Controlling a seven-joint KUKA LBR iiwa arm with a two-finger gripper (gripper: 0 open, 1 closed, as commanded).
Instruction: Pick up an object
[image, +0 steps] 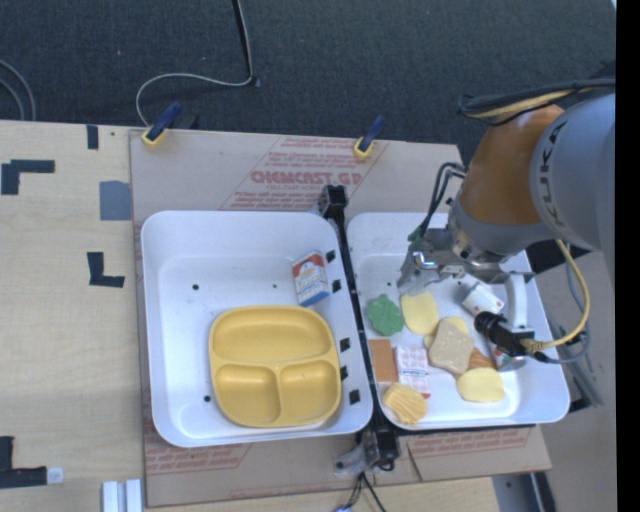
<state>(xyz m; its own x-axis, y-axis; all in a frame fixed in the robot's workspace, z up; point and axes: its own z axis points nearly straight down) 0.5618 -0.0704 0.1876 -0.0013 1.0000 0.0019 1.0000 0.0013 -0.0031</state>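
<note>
Where claw hovers, yellow piece lies upright.

The arm is a thick, rounded grey casing with pale lettering at its 9 o'clock edge. A broad orange band wraps it above the wrist. A yellow cable loops at its 5 o'clock side.
</note>
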